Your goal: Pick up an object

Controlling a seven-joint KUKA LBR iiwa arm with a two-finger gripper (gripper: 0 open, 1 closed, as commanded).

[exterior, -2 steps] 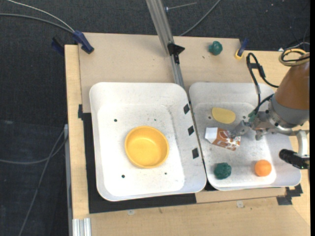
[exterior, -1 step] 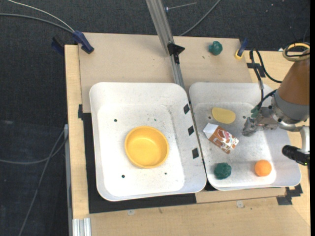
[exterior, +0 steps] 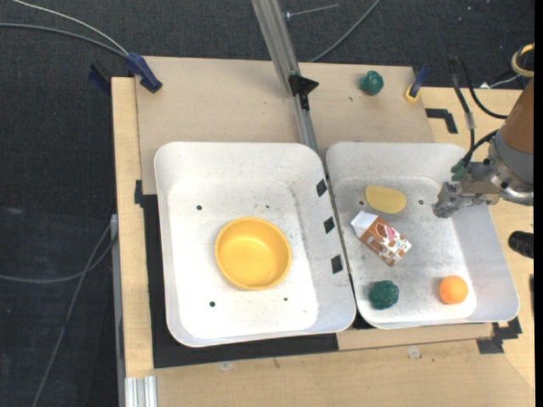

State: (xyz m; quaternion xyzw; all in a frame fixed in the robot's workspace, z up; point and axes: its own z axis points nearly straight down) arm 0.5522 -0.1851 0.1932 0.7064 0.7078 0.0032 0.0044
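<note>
Two shallow white bins sit side by side on the tan wooden bench (exterior: 221, 100). In the left bin (exterior: 178, 176) we see a round yellow plastic bowl (exterior: 252, 252) near its middle. The right bin (exterior: 424, 164) holds four candidates for the pick: a flat pale-yellow oval piece (exterior: 385, 199) toward the far side, a small red-and-white printed carton (exterior: 383, 237) lying tilted just nearer than it, a dark green ball (exterior: 383, 293) near the front edge, and a small orange ball (exterior: 453, 290) at the near right. Another small dark green ball (exterior: 371, 82) rests on the bench beyond the bins.

The grey gripper (exterior: 448, 202) hangs over the far right part of the right bin, apart from every object. Whether the jaws stand apart or together we cannot tell; nothing shows between them.

We judge this to be the approach step, with no grasp made. The next move calls for choosing a target, perhaps the pale-yellow piece as the closest, centring over it and descending.
</note>
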